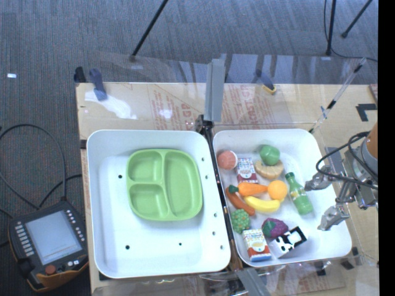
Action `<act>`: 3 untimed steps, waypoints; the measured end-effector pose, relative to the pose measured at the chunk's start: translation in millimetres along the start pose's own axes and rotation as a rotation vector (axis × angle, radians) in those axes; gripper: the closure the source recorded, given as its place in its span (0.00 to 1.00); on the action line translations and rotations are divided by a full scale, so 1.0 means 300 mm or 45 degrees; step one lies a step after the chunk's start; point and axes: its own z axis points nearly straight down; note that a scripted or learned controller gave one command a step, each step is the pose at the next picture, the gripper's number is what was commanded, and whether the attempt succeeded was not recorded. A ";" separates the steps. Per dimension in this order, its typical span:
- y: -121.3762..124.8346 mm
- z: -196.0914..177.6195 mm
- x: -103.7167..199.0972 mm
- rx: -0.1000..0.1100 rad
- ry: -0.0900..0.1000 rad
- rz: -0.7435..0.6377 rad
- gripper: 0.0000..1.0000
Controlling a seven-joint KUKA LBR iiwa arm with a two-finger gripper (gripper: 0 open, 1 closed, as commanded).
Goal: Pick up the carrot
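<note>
The carrot is an orange tapered piece lying flat in the middle of the right bin. It sits between a red can and a yellow banana, and its right end touches an orange. My gripper hangs over the right side of that bin, well to the right of the carrot and just past a green bottle. Its fingers are spread open with nothing between them.
Packed around the carrot are a darker red-orange stick with a green end, broccoli, a purple vegetable, a juice box, a cow-print carton, a green pepper and a pink ball. The left bin holds a green divided plate.
</note>
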 end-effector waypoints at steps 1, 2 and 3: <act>0.165 0.282 -0.119 -0.004 0.008 -0.081 0.00; 0.138 0.481 -0.313 0.005 -0.017 -0.061 0.00; 0.147 0.445 -0.320 0.005 -0.021 -0.068 1.00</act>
